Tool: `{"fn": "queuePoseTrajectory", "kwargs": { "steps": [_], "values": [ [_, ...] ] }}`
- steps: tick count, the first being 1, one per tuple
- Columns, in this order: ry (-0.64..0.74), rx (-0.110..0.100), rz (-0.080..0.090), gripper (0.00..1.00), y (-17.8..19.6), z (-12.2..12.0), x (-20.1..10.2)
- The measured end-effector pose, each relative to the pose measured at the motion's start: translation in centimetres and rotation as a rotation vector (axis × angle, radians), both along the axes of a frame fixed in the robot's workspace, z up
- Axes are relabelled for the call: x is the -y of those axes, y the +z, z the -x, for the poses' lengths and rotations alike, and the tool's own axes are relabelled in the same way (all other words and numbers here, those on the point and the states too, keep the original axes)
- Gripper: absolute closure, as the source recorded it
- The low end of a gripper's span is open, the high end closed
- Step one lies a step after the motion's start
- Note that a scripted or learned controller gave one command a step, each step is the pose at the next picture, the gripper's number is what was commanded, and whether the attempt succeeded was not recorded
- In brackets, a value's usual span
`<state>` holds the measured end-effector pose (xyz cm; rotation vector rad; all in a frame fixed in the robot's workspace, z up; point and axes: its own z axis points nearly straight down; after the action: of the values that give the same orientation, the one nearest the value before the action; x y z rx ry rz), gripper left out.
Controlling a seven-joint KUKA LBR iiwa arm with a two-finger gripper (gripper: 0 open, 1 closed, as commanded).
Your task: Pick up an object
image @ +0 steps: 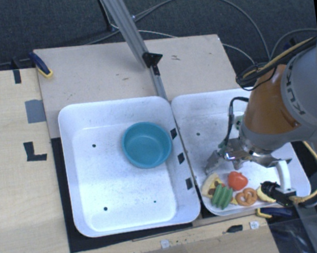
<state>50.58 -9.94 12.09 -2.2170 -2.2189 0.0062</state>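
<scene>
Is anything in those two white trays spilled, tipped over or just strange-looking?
Nothing looks spilled or broken. The blue bowl sits upright in the left tray. The toy foods, a red tomato, a green vegetable and a pretzel, are all crowded into the right tray's near corner, below the hand.

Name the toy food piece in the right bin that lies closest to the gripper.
The red tomato-like piece. It lies just below the gripper, while the green piece, the yellow piece and the pretzel-like piece lie farther toward the right bin front edge.

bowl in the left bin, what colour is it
Blue, a teal shade; the bowl shows plainly in the camera view.
</scene>
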Motion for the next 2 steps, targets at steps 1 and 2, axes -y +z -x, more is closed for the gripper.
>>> {"fn": "queuePoseTrajectory", "kwargs": {
  "steps": [1, 2],
  "values": [
    [0.0, 0.006, 0.001, 0.0, -3.2, 0.0, 0.0],
    [-0.001, 0.01, 0.002, 1.0, -2.0, -0.1, 0.0]
  ]
}}
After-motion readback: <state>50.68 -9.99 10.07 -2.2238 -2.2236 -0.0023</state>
